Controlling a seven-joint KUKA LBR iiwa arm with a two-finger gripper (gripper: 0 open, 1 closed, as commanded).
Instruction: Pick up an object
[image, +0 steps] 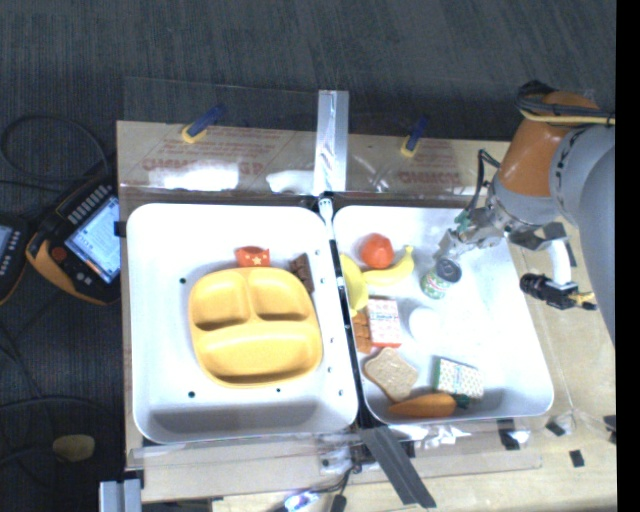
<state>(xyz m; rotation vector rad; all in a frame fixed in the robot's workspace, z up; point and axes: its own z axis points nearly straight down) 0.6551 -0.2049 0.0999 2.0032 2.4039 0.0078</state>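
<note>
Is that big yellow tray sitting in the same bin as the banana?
No, the yellow tray lies in the left bin, while the banana lies in the right bin.

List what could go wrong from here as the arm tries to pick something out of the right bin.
1. The gripper sits right by a small green-labelled can that looks tilted; it may roll or slip away.
2. The banana, tomato and carton crowd together, so a grab there may nudge neighbours.
3. The carrot lies against the bin wall, leaving little finger room.
</note>
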